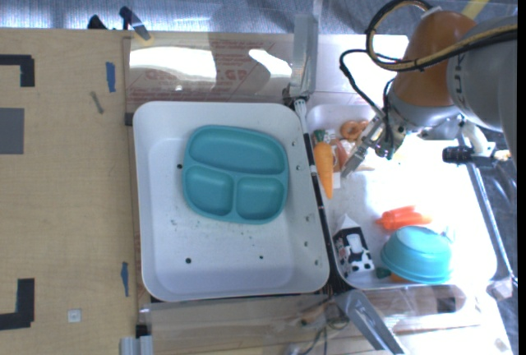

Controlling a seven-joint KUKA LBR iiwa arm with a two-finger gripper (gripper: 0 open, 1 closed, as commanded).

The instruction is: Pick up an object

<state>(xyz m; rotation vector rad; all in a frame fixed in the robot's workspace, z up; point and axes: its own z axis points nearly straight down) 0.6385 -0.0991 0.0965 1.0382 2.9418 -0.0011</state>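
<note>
- Lying in the left bin (156,205), a teal divided plate (235,172) sits near the middle, flat on the white floor.
- Along the right bin's (477,214) left wall, a carrot (325,167) lies lengthwise; a small black-and-white object (355,251) sits nearer the front corner.
- The pincer (362,154) hangs low just right of the carrot, with a pale orange ring-shaped item (353,130) beside it; whether it is clenched or released cannot be told.
- Further right, an orange piece (403,218) lies just behind a teal bowl (419,255).
</note>
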